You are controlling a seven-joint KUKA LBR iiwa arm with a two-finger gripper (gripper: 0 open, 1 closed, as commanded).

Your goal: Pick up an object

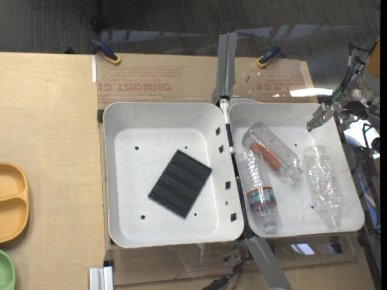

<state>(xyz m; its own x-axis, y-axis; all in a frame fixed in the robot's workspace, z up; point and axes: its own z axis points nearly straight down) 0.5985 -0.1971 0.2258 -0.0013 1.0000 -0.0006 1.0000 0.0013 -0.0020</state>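
Note:
A black ridged rectangular pad (180, 183) lies tilted in the left bin (121, 162). In the right bin (347, 222) a clear water bottle with a blue and red label (259, 189) lies along the left side. A clear container with something orange-red inside (272, 150) lies slanted beside it. A crumpled clear bottle (321, 185) rests near the right wall. My gripper (317, 119) hangs over the right bin's far right corner, above and apart from all these objects, with nothing seen in it.
A tan tabletop spreads to the left, with an orange divided plate (11, 201) and a green dish (5, 272) at its left edge. Cardboard with two clamps (109, 54) lies behind the bins. Cables and arm hardware (366, 132) crowd the right edge.

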